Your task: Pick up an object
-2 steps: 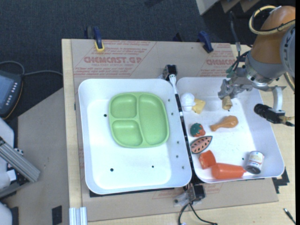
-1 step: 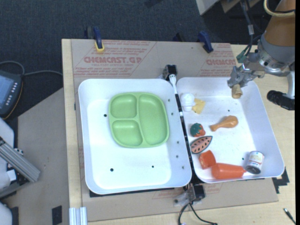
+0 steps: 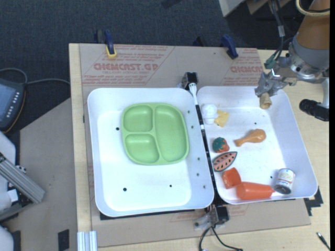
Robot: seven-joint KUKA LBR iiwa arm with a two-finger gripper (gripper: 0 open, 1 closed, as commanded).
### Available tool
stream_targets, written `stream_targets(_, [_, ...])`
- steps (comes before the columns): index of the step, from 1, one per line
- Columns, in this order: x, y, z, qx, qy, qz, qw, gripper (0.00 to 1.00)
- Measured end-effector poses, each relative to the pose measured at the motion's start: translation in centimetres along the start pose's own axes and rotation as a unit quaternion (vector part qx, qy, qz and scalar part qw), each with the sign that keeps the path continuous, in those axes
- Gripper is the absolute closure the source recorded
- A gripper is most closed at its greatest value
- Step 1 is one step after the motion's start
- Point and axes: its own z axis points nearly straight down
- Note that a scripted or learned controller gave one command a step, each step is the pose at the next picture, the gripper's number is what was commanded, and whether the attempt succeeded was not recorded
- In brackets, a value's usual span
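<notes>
A small tan cork-like piece (image 3: 266, 102) hangs clamped between my gripper (image 3: 266, 94) fingers, lifted over the right white bin's (image 3: 299, 140) far corner. Leftward, a green sectioned plastic plate (image 3: 155, 133) lies in the left bin.

Hand (image 3: 266, 94) low, arm from right

Bright, even light from overhead, and the two white bins (image 3: 293, 140) nearly blow out, with soft faint shadows under the green tray (image 3: 155, 133); the dark floor (image 3: 47, 14) looks grainy, and the whole picture is slightly soft
</notes>
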Motion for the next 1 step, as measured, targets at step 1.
stream_targets(1, [4.31, -3.44, -1.07, 0.003, 0.002, -0.001, 1.0, 1.0])
